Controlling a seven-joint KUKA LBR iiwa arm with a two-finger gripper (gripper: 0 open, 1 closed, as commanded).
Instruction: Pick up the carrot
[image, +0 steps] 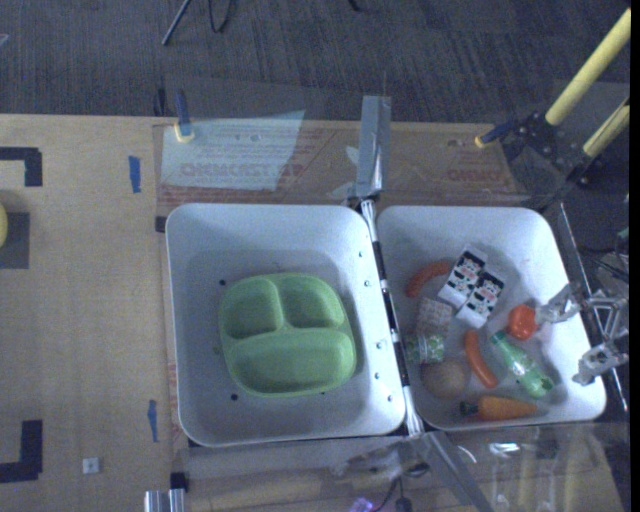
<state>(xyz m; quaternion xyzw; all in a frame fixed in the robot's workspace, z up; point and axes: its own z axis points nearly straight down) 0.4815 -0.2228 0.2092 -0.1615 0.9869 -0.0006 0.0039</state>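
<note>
claw (590, 335) at 3 o'clock edge of frame | build: pale silvery-grey metal, thin open framework of bars and brackets | fingers: two slim light-coloured prongs, one near 558,305, one near 590,365, tips bright and glossy | body behind: darker grey block, mostly cut off by frame edge | markings: too blurred to tell

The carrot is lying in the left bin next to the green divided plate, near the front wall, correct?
Not quite. The carrot lies near the front wall of the right bin, beside the green bottle. The camera view shows the green divided plate alone in the left bin.
</note>
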